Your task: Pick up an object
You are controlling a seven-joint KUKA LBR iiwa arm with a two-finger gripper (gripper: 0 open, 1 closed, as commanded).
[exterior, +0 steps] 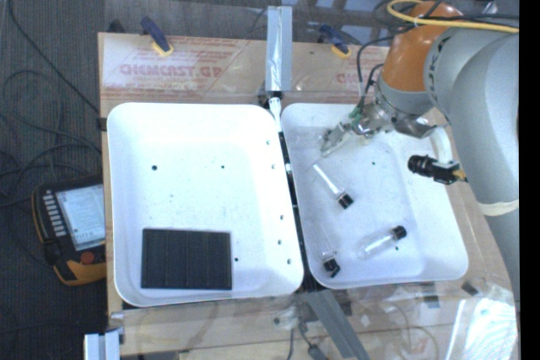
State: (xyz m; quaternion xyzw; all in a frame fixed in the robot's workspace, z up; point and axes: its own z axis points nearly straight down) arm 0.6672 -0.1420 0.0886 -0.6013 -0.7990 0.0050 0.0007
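Note:
My gripper (331, 140) hangs over the far part of the right bin (439, 265), below the orange band (411, 63) of the arm, pointing toward the bin's left wall. Nothing shows in it. Three clear tubes with black caps lie on this bin's floor. One tube (332, 184) lies just in front of the gripper, apart from it. A second tube (381, 241) rests toward the front right. A third, short tube (329, 264) sits at the front left corner. A flat black rectangular pad (186, 259) lies in the front of the left bin (126, 147).
A black and yellow fitting (432, 168) sticks out from the arm over the right bin's right side. The ridge between the bins (287, 190) runs front to back. A metal post (277, 51) stands behind it. An orange hand pendant (72, 232) lies left of the bench.

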